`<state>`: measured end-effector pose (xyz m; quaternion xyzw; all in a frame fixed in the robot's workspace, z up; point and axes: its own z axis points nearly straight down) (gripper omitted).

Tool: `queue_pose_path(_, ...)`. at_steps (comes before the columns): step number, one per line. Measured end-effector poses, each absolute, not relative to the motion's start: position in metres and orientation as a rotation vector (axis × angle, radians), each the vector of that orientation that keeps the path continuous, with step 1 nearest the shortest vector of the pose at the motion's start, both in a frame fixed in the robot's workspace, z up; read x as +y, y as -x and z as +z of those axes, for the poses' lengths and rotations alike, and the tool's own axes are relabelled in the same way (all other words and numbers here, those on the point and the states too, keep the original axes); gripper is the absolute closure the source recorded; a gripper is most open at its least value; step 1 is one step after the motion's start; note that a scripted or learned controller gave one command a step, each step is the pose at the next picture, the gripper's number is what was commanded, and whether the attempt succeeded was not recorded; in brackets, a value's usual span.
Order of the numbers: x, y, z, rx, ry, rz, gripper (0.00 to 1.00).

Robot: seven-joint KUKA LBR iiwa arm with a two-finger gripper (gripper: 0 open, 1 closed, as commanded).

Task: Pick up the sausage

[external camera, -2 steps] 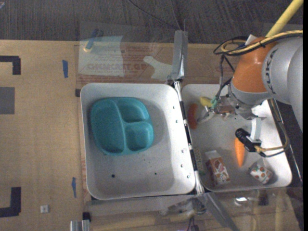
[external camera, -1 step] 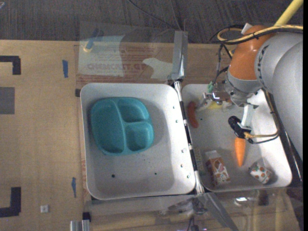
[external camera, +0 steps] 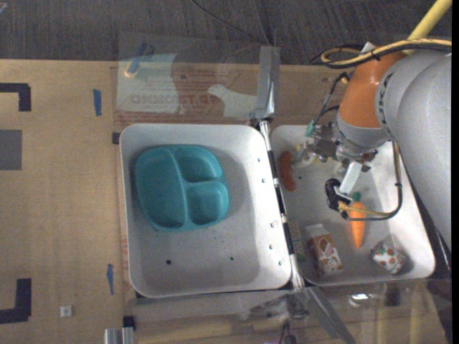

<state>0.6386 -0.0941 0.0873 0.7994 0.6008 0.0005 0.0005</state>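
A divided plate is lying in the left bin, toward its upper left. In the right bin, the sausage is sitting by the left wall, a carrot mid-bin, and a carton and small box along the bottom.

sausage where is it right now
In the camera view, the sausage lies in the right bin, along its left wall next to the left bin, up-left of the small carton and left of the carrot.
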Motion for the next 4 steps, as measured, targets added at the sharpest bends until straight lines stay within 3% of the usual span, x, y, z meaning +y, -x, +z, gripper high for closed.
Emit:
queue_pose_path(1, -0.094, -0.641, 0.100, 1.886, -2.507, 0.009, 1.00)
queue_pose_path(2, -0.094, -0.640, 0.099, 1.886, -2.507, 0.007, 0.00)
queue_pose_path(3, -0.092, -0.667, 0.087, 2.025, -2.401, -0.008, 0.00)
queue_pose_path(4, -0.090, -0.666, 0.087, 1.608, -2.711, -0.010, 0.00)
